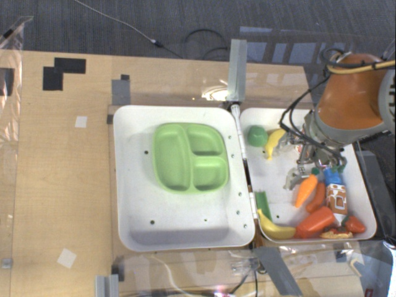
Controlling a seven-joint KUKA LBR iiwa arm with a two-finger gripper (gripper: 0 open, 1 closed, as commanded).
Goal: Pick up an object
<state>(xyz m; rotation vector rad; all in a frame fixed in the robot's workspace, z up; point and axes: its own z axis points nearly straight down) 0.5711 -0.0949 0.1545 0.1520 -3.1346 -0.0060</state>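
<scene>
- The likeliest target is the small orange plastic carrot (pixel 305 190) lying in the right-hand shallow white bin (pixel 272 184), right under the gripper (pixel 303 173), amid a crowd of toy food.
- The gripper hangs low over the carrot's leafy end; whether its fingers are apart or together I cannot tell, as the wrist and cables blur them, and nothing is visibly held.
- A clean grasp calls for straddling the carrot across its narrow width, not along its length, and dropping straight down.
- Crowding is the risk: a red plastic pepper (pixel 317 220) lies just below the carrot, and a blue-and-white toy carton (pixel 334 187) lies just beside it, so a wide descent could nudge them.
- A yellow toy banana (pixel 273 142) and a green round toy (pixel 256 135) sit apart towards the bin's upper corner, offering easier room.
- The green divided plastic plate (pixel 189 156) lies in the left white bin (pixel 133 184) on the tabletop (pixel 55 184), well away.
</scene>
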